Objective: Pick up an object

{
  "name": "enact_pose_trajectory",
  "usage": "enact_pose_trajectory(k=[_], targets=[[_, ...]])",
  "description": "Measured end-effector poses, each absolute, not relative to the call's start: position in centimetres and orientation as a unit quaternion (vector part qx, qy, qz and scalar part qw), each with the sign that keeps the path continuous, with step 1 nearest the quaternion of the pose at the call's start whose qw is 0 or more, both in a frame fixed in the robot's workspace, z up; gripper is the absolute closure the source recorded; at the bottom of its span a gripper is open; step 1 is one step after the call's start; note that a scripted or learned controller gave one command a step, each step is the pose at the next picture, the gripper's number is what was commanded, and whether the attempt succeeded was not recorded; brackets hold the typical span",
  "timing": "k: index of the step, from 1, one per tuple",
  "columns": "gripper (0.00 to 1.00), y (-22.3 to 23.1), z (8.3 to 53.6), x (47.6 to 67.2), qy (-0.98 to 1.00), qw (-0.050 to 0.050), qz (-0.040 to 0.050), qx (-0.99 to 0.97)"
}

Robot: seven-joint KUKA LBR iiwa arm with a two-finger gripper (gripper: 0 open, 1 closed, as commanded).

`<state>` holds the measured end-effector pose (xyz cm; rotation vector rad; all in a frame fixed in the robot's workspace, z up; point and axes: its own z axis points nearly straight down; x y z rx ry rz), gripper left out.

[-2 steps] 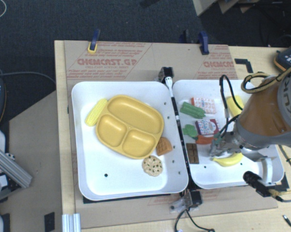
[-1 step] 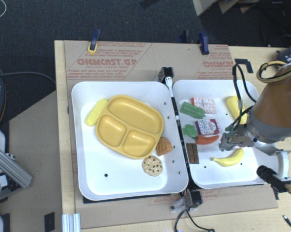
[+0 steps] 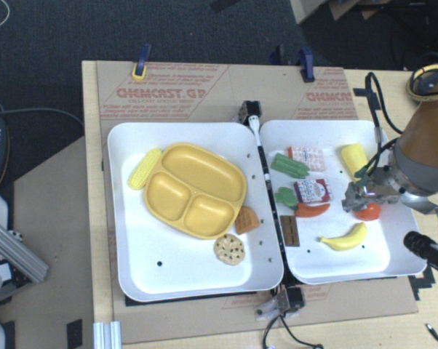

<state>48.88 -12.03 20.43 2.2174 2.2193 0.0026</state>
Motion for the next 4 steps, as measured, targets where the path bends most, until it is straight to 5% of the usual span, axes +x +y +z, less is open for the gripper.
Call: enact_pose_trajectory(k=[1, 4], targets=[[1.00, -12.0, 22.6, 49.0, 0.707, 0.002, 0.0010, 0.707], [1.00, 5.7, 21.9, 53.7, 0.709, 0.001, 0.0010, 0.705]])
